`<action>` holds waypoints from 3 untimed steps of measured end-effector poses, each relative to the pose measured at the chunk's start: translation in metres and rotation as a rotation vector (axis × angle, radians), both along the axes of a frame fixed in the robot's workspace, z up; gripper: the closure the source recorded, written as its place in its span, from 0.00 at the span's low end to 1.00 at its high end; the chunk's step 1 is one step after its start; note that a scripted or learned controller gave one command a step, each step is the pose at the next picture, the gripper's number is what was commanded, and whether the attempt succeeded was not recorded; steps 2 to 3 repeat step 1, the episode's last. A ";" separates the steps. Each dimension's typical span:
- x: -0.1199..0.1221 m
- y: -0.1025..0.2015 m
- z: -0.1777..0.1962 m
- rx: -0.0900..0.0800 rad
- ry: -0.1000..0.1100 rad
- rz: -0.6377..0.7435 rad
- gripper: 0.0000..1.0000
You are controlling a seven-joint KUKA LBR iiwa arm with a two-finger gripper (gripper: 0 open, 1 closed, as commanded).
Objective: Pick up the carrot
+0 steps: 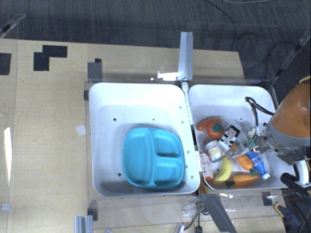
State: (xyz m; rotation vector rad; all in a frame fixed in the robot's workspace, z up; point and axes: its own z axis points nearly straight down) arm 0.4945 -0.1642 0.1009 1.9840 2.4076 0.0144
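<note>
The carrot (246,180) is a long orange piece lying flat along the front wall of the right bin (228,93), just right of a yellow banana (223,171). My gripper (253,142) hangs over the middle of that bin, behind the carrot and apart from it, above a clutter of small items. The grey arm with its orange band (294,111) comes in from the right and hides the bin's right side. Nothing shows held in the gripper.
The right bin also holds a red-orange tomato-like toy (212,126), a small jar (214,151), a black-and-white item (231,132), an orange chunk (244,162) and a blue-and-white tube (259,165). A blue divided plate (153,157) lies in the left bin (109,110).
</note>
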 end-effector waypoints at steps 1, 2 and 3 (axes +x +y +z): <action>-0.005 0.084 0.085 -0.003 0.016 0.558 1.00; -0.005 0.084 0.085 -0.003 0.016 0.558 1.00; -0.005 0.084 0.085 -0.003 0.016 0.558 1.00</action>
